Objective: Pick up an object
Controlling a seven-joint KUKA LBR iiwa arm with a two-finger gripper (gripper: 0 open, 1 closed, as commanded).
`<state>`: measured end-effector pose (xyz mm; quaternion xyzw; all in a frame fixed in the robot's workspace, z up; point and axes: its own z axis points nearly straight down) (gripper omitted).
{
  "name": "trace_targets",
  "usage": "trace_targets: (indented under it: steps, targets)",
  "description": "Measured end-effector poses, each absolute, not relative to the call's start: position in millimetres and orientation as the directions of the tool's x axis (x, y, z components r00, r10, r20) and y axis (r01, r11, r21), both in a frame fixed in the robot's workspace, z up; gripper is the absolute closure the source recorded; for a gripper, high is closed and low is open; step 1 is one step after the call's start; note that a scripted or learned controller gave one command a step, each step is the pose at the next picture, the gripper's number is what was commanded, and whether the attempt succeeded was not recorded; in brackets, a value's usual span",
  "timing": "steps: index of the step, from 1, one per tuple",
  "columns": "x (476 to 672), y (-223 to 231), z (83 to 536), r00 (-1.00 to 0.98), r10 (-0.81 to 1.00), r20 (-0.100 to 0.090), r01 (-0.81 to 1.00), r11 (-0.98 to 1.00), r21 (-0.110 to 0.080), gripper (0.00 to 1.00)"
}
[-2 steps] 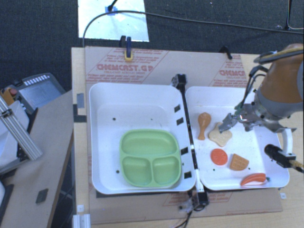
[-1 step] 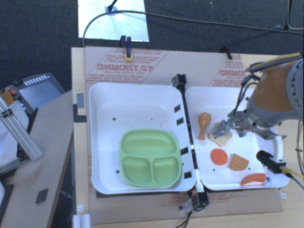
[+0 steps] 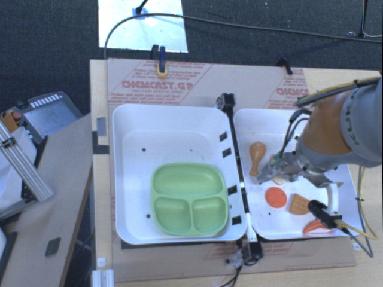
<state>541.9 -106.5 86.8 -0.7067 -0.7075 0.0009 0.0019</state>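
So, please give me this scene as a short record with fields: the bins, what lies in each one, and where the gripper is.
left bin: holds a green divided plate
right bin: holds a tan drumstick toy, a red round slice, an orange wedge and an orange-red piece
gripper: low over the right bin, between the drumstick toy and the round slice
held object: cannot tell
arm: reaches in from the right

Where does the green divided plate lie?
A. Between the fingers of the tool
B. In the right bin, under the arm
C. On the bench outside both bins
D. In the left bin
D: the green divided plate rests flat on the floor of the left bin.
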Motion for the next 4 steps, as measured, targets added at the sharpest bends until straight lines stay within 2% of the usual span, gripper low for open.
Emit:
trace_targets:
  steps: [1, 2, 4]
  targets:
    - [543.9, -108, 101, -0.002, 1.000, 0.000, 1.000, 0.002, 0.002, 1.00]
    - [539.8, -117, 155, 0.000, 1.000, -0.002, 1.000, 0.000, 0.007, 1.00]
    - [543.7, -117, 252, -0.004, 1.000, -0.002, 1.000, 0.004, 0.008, 1.00]
